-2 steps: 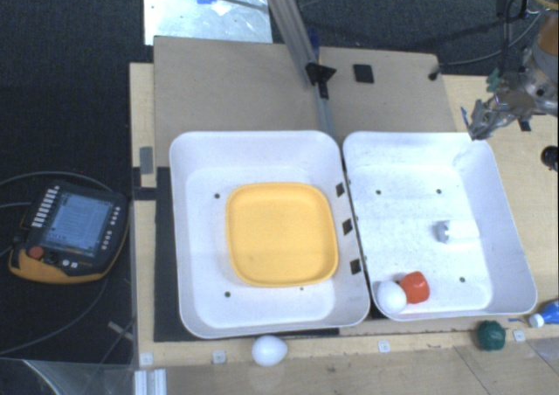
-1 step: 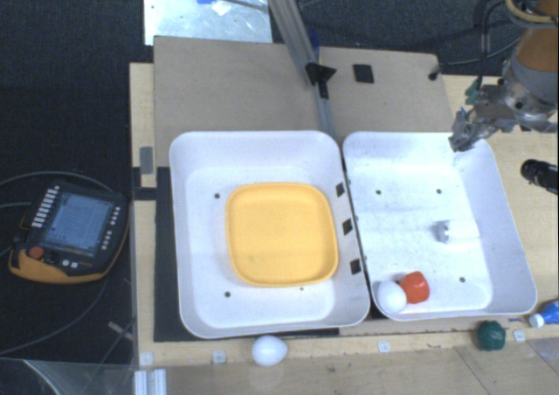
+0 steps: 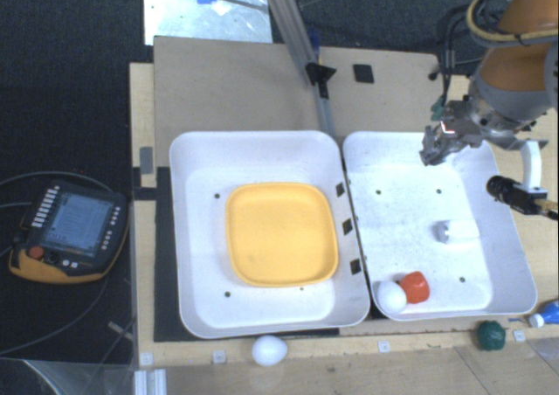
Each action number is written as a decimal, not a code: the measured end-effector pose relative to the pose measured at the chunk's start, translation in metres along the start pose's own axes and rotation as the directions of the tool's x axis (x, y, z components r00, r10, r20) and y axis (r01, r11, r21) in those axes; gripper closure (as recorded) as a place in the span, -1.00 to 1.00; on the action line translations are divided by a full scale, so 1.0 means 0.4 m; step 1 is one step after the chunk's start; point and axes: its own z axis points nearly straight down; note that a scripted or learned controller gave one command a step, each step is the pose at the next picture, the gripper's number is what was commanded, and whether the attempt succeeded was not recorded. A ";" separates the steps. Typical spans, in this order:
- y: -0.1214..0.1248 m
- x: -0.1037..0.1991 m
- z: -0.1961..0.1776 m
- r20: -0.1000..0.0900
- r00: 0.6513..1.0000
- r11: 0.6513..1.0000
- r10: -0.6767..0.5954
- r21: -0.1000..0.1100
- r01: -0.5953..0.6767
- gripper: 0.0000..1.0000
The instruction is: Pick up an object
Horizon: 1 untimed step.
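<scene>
In the right bin (image 3: 489,236) lie a small orange-red object (image 3: 415,287) and a white egg-shaped object (image 3: 390,297) side by side at the near left corner. A small grey piece (image 3: 442,231) rests near the bin's middle. My gripper (image 3: 434,152) hangs over the far part of the right bin, well away from all three objects. It is small and dark against the bin, so its state is unclear. A yellow square plate (image 3: 282,233) lies in the left bin (image 3: 196,210).
A white egg (image 3: 269,350) and a dark green ball (image 3: 491,336) lie on the bench in front of the bins. A teach pendant (image 3: 68,230) sits on the floor at left. A metal pole (image 3: 293,13) slants down at the back between the bins.
</scene>
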 end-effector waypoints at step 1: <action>-0.060 0.110 0.032 0.000 1.000 1.000 0.001 0.000 -0.001 1.00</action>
